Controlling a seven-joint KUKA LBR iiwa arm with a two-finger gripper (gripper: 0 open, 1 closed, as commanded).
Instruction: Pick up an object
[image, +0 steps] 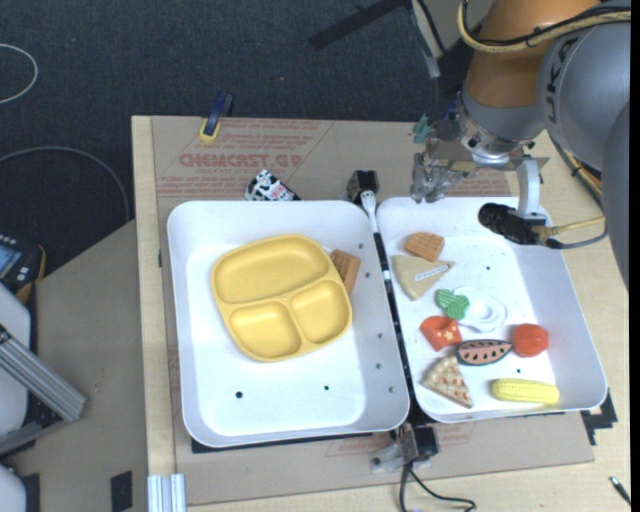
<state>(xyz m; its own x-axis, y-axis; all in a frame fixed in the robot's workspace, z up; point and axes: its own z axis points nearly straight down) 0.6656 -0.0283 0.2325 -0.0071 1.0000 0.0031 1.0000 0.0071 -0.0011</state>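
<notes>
Toy food pieces, the objects on offer for picking, lie scattered in the right-hand shallow white bin (575, 300), none of them lifted. The gripper (432, 186) hangs above the bin's far left corner, just past its rim, with nothing between its fingers; the two thin metal fingers look slightly parted, with a narrow gap showing between their tips. Above it the grey arm with its orange band (510, 60) comes in from the upper right.

Nearest the gripper, inside the bin, sits a small brown square waffle piece (424, 245), and just below it a pale cream wedge of cheese (417, 274). Further down come a green leafy vegetable piece (452, 301) beside a white fried-egg shape (484, 312), then a red-orange pepper piece (440, 331). A dark watermelon slice with a red face (484, 351) lies touching a round red tomato (530, 340). At the near edge are a triangular pizza slice (447, 381) and a yellow corn cob (525, 391).

In the left white bin (200, 380) rests a yellow three-compartment plastic tray (281, 296), with a brown cracker-like piece (346, 268) tucked against its right edge. Both bins stand on a brown cardboard sheet (170, 160).
</notes>
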